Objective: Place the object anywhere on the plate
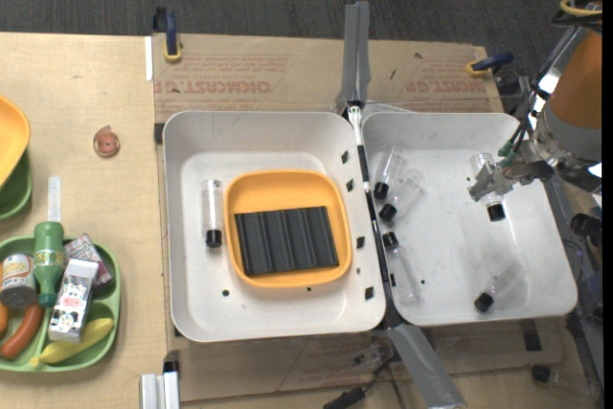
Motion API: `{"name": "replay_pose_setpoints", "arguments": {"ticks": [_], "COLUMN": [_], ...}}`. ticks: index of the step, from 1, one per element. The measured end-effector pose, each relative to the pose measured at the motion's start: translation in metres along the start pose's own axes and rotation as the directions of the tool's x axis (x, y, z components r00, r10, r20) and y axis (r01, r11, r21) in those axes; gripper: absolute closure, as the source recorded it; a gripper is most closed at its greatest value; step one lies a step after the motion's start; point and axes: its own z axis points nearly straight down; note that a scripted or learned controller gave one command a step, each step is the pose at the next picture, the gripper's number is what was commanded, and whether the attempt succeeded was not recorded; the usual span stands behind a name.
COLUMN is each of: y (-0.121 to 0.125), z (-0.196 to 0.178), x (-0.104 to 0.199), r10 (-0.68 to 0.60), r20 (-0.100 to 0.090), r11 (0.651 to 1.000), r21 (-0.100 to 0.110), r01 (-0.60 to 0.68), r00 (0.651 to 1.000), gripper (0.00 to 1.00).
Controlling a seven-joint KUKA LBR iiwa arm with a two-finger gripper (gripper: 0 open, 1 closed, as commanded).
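Claw [491, 190] over right bin [450, 302], apparently gripping a clear black-capped vial [495, 210].

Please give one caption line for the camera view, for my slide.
Gripper over the right bin above a clear vial; yellow plate waits in the left bin.

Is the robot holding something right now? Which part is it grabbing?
Can't tell. The gripper is over the right bin, and a small black-capped vial sits right under it, but the picture is too small to show a hold.
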Motion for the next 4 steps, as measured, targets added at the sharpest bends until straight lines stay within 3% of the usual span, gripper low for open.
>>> {"name": "replay_pose_setpoints", "arguments": {"ticks": [1, 2, 3, 4], "y": [0.058, 0.112, 0.109, 0.116], "z": [0.001, 0.013, 0.04, -0.012], "x": [0.01, 0.007, -0.049, -0.009], "r10": [-0.122, -0.329, -0.397, -0.55], "r20": [0.001, 0.002, 0.003, 0.003], "r11": [0.993, 0.944, 0.918, 0.835], "r21": [0.0, -0.002, -0.002, -0.003], "r01": [0.122, 0.329, 0.397, 0.55], "r00": [0.993, 0.944, 0.918, 0.835], "gripper": [1.0, 1.0, 1.0, 1.0]}}
